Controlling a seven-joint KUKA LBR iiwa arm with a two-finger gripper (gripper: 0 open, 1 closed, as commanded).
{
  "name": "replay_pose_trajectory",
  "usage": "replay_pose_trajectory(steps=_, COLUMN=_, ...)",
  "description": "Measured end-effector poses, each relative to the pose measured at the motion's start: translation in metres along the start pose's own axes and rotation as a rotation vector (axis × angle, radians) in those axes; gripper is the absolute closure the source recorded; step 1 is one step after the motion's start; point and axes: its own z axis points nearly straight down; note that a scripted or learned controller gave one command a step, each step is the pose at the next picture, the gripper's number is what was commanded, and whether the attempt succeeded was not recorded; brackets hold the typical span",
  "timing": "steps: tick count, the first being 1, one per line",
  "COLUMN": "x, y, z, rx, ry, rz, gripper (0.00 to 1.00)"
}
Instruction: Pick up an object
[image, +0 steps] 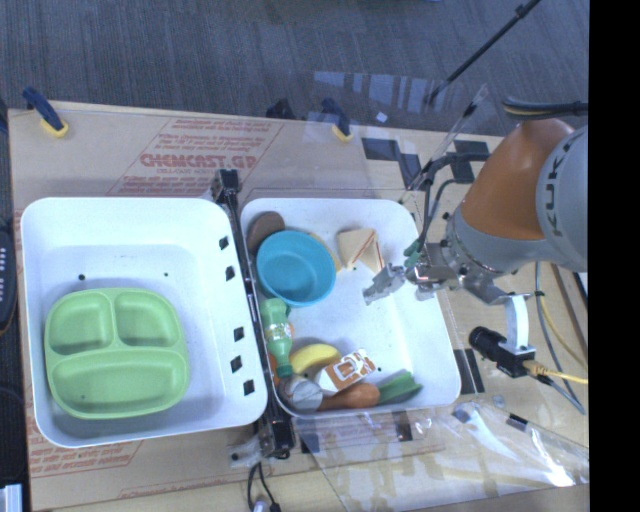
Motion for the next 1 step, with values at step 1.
replay_pose_trajectory(steps=1, x=0.0371, y=0.0979, z=0.1168, rx=0.002, ry=-0.002, rz=-0.306, gripper=0.00)
